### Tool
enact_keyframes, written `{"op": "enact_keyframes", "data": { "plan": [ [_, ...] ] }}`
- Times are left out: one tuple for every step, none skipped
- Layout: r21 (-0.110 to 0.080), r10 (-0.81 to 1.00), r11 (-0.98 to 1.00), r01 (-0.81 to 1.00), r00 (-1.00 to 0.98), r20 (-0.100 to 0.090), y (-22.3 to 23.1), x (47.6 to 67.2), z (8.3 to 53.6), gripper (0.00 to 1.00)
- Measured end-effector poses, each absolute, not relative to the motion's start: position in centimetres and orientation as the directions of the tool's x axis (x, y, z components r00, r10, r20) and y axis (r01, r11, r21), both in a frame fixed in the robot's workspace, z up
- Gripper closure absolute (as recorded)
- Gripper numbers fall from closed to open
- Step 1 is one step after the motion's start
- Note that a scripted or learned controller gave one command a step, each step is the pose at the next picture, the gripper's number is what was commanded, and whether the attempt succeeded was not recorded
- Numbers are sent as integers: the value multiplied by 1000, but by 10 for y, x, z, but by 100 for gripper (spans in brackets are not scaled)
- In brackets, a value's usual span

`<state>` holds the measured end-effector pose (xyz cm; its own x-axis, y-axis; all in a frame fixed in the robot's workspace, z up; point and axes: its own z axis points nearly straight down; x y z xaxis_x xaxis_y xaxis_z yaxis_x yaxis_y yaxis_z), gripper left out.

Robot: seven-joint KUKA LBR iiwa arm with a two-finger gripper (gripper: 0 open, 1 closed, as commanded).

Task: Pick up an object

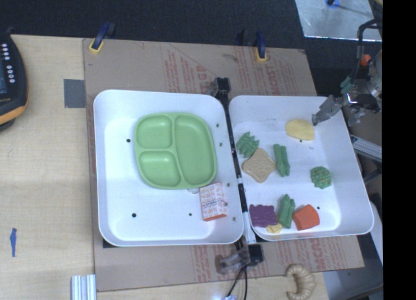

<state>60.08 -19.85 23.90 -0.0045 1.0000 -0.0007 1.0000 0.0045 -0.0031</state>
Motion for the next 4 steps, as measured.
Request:
{"op": "enact_keyframes", "data": {
  "plan": [
    [-13, 1000, 9, 1000, -9, 2, -195, 623, 83, 0],
    [1, 1000, 7, 1000, -7, -1, -201, 658, 93, 0],
    [-10, 1000, 7, 1000, -7, 3, -142, 590, 91, 0],
    [-5, 1000, 6, 1000, -6, -1, -146, 593, 103, 100]
  ]
}}
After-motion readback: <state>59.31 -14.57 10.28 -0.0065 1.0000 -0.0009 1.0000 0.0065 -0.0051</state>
